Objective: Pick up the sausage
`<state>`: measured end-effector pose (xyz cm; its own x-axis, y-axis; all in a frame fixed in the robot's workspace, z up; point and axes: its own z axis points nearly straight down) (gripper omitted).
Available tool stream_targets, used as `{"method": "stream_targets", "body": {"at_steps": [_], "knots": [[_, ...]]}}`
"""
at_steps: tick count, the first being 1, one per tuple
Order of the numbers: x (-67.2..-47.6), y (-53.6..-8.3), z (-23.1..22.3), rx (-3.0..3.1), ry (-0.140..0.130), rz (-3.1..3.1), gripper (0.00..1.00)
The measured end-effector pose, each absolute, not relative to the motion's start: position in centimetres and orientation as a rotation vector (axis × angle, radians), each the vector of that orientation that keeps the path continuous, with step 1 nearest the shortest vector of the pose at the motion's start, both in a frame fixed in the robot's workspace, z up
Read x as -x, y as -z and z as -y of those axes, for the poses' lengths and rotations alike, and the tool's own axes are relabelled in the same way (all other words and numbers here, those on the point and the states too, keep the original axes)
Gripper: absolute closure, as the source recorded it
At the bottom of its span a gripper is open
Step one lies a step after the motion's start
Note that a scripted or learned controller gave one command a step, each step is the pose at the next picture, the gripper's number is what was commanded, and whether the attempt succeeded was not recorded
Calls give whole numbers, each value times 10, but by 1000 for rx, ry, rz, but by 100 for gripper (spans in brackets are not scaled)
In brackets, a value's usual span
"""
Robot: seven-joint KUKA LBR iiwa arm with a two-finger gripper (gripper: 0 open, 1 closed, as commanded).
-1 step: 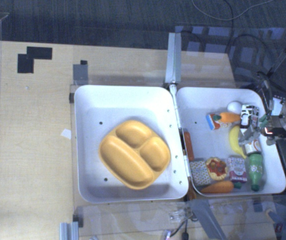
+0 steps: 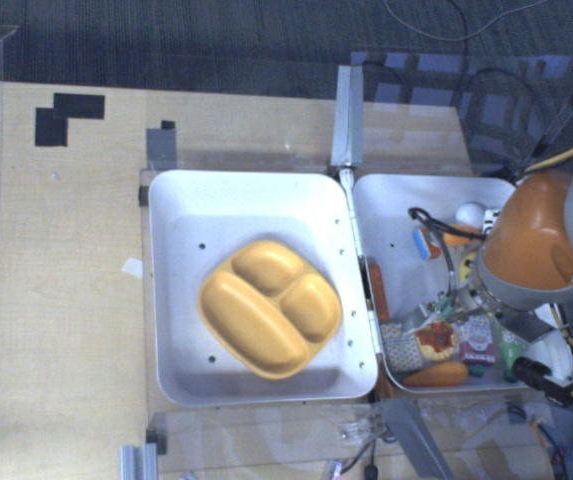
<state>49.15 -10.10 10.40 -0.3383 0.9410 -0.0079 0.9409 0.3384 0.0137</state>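
Glossy yellow plastic tray; matt white bin.

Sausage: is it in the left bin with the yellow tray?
No: the sausage lies at the near edge of the right bin, while the yellow tray sits in the left bin.

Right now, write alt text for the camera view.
A grey-and-orange robot arm reaches over the right white bin, cluttered with small items including a sausage near its front edge. The left bin holds a yellow three-compartment tray.
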Motion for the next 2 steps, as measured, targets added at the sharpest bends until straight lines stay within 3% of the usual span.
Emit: {"method": "stream_targets", "body": {"at_steps": [1,2], "knots": [[-492,-94,93,-1867,-12,-2509,0],[-497,-109,90,-1856,-30,-2503,100]]}}
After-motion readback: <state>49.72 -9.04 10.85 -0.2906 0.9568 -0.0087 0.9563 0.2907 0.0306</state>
